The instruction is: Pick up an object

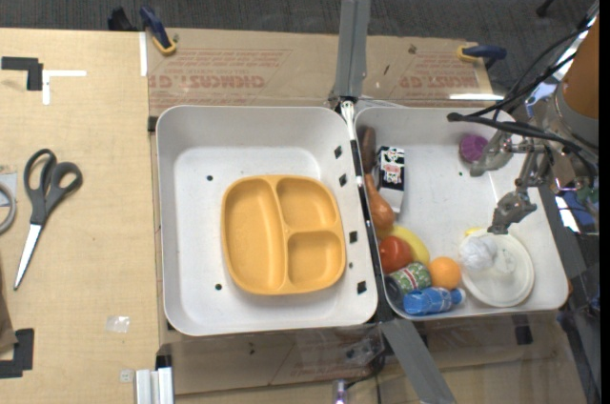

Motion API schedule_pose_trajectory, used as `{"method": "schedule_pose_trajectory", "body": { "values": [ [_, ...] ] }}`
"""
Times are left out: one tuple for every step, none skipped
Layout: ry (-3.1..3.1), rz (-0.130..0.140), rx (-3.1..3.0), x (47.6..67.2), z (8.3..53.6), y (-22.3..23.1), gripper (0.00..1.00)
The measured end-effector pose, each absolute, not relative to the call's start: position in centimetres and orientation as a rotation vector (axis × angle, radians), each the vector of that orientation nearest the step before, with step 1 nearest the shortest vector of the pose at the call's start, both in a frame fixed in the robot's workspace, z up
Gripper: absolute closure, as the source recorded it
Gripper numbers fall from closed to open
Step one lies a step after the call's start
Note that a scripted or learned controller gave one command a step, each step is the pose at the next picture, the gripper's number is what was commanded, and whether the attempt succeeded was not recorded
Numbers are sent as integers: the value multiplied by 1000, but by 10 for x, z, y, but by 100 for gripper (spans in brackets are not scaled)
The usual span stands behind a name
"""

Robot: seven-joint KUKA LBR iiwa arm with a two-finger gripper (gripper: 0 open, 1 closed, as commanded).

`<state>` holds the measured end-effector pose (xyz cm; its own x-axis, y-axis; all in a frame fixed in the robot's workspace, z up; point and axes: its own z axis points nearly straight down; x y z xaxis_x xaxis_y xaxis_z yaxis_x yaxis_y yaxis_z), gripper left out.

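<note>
A pair of scissors (40,202) is seen lying on the bare bench (86,297), well left of the bins; the left bin (181,231) holds a yellow divided plate (283,233), flat and roughly centred; nothing else is made out in it.

In the right bin (434,135), the candidates for picking are crowded along the left wall: a small black-and-white carton (391,170) at the top, then a reddish-brown piece (379,210), a tomato (394,252), a banana (415,242), a small can (410,277), an orange (444,272) and a blue bottle (431,300); a white plate (510,283) with a crumpled clear wrapper (484,252) lies near the right corner; a purple item (474,146) sits at the top.

A failed grasp is judged likely: the items touch one another and the wall, so a neighbour could be nudged or a round fruit squeezed aside; the wrapper could slip free.

The pincer (513,210) hangs over the right side of this bin, just above the plate's edge; it cannot be told whether it is spread or clenched, and nothing is seen held in it.
</note>
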<state>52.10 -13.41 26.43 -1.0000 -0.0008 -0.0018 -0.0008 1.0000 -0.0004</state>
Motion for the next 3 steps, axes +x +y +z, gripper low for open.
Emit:
{"method": "schedule_pose_trajectory", "body": {
  "values": [
    [3133,0,204,526,139,-111,0],
    [3086,-12,266,515,110,-105,0],
    [3091,-6,300,488,101,-129,0]
  ]
}}
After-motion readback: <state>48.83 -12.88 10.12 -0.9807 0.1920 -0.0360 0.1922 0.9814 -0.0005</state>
